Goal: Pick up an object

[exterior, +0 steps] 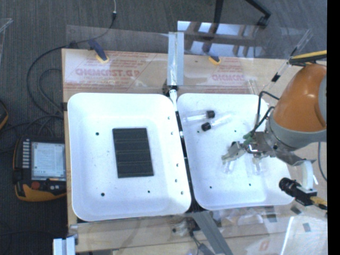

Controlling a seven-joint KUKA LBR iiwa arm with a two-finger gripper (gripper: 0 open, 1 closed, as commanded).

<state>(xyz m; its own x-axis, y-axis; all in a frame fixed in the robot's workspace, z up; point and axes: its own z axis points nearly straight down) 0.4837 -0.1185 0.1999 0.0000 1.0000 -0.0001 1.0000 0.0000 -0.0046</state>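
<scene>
Two clear tubes with black caps (208, 119) lie in the right bin (212, 195), at ten o'clock from the open, empty pincer (243, 162), their long sides pointing toward three o'clock.

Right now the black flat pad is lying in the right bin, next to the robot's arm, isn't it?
Not quite. The camera view shows the black pad lying in the left bin, away from the arm. The arm is over the right bin, which holds two clear tubes with black caps.
</scene>
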